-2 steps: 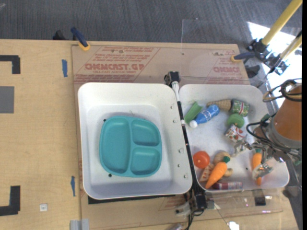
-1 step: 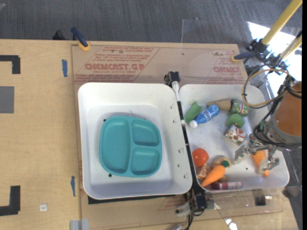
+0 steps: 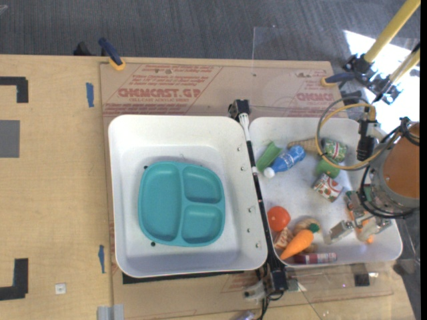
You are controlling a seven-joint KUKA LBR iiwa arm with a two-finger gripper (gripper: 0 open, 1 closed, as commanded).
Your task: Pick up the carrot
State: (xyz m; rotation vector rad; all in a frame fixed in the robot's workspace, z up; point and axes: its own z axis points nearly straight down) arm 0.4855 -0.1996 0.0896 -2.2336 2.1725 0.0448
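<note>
The orange carrot with a green top lies slanted near the front edge of the right bin, between a red ball and a thin marker-like tube. My gripper hangs low over the same bin's front right part, roughly a hand's width to the right of the carrot and apart from it. Its fingers stand open with nothing between them. The arm's orange band rises behind it on the right.
A blue bottle, a green cylinder, a small carton and a green can crowd the right bin. The left bin holds a teal divided plate. A brown item touches the carrot's left side.
</note>
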